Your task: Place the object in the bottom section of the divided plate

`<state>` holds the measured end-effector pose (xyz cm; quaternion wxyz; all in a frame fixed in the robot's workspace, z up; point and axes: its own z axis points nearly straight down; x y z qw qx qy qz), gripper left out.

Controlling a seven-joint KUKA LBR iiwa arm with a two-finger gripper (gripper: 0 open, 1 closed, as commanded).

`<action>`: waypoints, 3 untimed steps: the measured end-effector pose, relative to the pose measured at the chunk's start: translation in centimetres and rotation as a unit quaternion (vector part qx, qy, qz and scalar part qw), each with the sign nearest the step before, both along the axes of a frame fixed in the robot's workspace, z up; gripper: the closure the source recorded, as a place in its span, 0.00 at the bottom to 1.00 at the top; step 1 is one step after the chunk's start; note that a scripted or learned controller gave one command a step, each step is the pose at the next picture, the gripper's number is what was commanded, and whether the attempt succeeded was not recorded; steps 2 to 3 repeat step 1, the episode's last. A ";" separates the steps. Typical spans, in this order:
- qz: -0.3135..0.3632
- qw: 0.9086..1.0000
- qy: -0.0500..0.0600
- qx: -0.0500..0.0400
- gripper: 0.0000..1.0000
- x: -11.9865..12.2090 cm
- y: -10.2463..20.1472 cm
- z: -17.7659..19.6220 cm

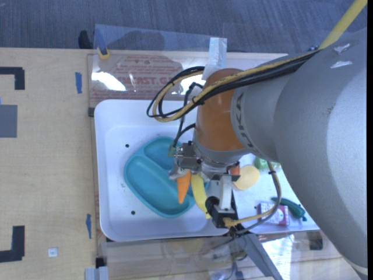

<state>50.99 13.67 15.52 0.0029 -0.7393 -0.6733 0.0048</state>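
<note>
A teal divided plate (150,177) lies in the left white bin (113,156), with a smaller section at the top and a larger one toward the bottom. An orange toy carrot (183,189) hangs point down over the plate's right rim, its top right under my gripper (182,171). The gripper sits at the plate's right edge, below the orange wrist band (217,121). The wrist hides the plate's upper right part. Whether the carrot is held cannot be made out.
A yellow banana (200,195) lies just right of the carrot by the plate's rim. In the right bin are a pale yellow round fruit (248,177), a green item (267,165) and a pink packet (281,215). Black cables loop above the wrist.
</note>
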 end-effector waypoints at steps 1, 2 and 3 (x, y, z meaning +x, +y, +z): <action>-0.002 1.000 -0.003 0.000 0.00 0.2 -0.1 0.2; -0.002 1.000 -0.003 0.000 0.00 0.2 -0.1 0.2; -0.002 1.000 -0.003 0.000 0.00 0.2 -0.1 0.2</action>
